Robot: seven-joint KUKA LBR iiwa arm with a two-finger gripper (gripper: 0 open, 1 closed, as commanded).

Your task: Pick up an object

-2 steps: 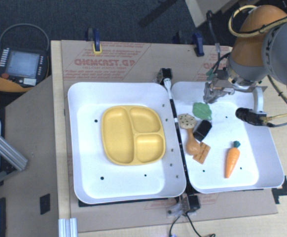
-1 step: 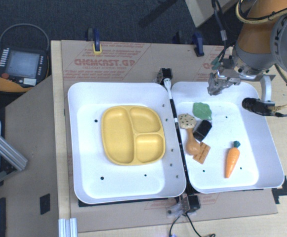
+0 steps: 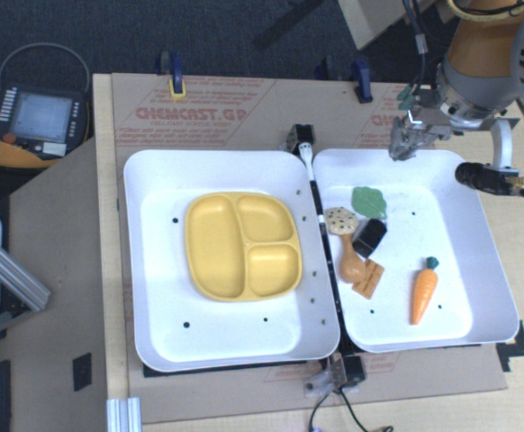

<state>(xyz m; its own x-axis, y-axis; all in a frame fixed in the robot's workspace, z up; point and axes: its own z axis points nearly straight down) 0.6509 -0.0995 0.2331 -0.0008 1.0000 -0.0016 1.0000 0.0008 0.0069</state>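
From the overhead camera I see my gripper (image 3: 409, 142) hanging at about one o'clock in the picture, over the far rim of the right bin (image 3: 478, 241); nothing sits between its tips, and from this angle I cannot tell how wide it is set. The things I could pick all lie in that right bin. A carrot (image 3: 423, 292) lies at about five o'clock in the bin, apart from the rest. Toward nine o'clock, close to the wall shared with the other bin, there is a small cluster: a green piece (image 3: 369, 202) at the top, a speckled cookie (image 3: 339, 220) just beside it, a black block (image 3: 368, 237) below them, and an orange-brown piece (image 3: 361, 272) lower still, touching or nearly touching the block. The left bin (image 3: 154, 268) bears a yellow divided plate (image 3: 242, 245) in its middle. I judge the task barely begun: nothing is lifted and every item rests on the bin floor. What is left is the whole pick, meaning to choose a target, come down over it, close and raise it. The carrot looks the easiest, being alone; the cluster risks a pinch on two things at once.
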